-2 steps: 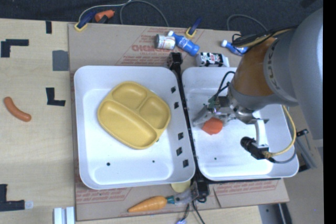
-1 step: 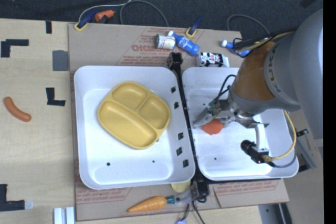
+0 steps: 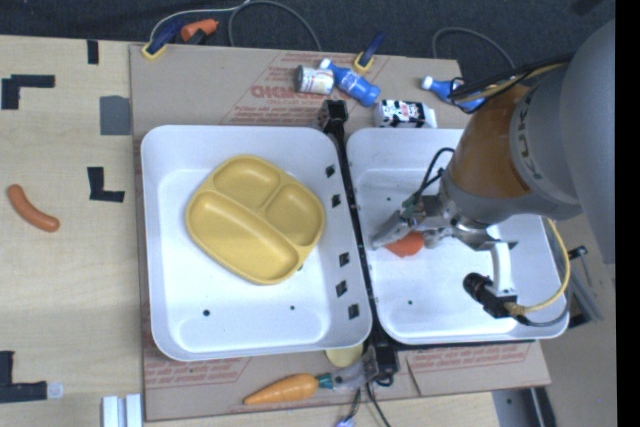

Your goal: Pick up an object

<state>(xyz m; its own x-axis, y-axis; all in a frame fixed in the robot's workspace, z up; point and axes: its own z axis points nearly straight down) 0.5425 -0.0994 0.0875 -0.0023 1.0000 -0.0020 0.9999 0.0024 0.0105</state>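
- Reaching into the right bin [image 3: 530, 320] from the right side, the arm has its gripper [image 3: 400, 230] low over the bin floor, near the divider between the two bins.
- Target object: a small orange-red item [image 3: 406, 247] lies on the right bin floor, directly under or against the gripper tip. Its shape cannot be determined; the wrist covers part of it.
- Gripper state: cannot be determined. The fingers are too small and too obscured by the wrist and cabling to read.
- No grasp is confirmed. The item appears to rest on the bin floor, not lifted.
- Left bin [image 3: 165, 305]: contains a yellow sectioned plate [image 3: 255, 217], well apart from the gripper.
- Outside the bins: a toy carrot [image 3: 283, 389] on the bench near the front edge, a sausage-shaped item [image 3: 32, 208] far left.
- Recommendation for the step in hand: centre the item between the fingers before closing, descend until just clear of the floor, close fully, then lift straight up.
- Risk, in my judgement: an off-centre close would push the item aside toward the bin wall.
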